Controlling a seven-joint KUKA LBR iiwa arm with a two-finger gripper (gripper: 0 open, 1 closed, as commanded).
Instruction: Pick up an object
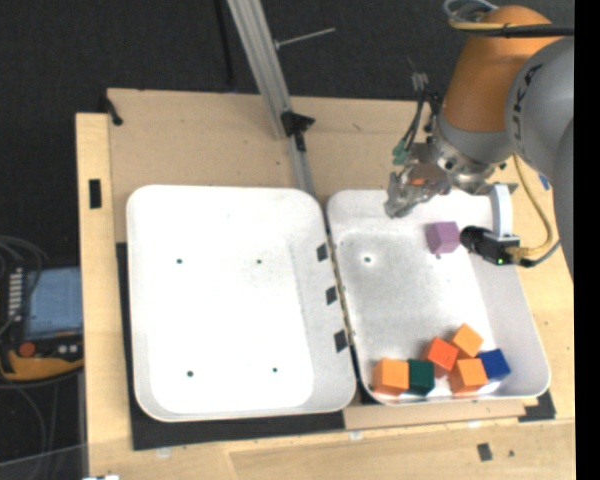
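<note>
My gripper (404,199) hangs over the far edge of the right bin (400,288), below the orange band of the arm. A purple cube (442,236) lies in that bin just right of and nearer than the gripper, apart from it. At the bin's near edge sits a cluster of blocks: three orange ones (442,352), a green one (421,375) and a blue one (494,364). Nothing shows between the fingers.
The left bin (230,298) lies beside the right one, with black clips along the seam between them. A slanted metal rail (265,63) rises behind the bins. A black cable and connector (490,243) hang by the right bin's right wall.
</note>
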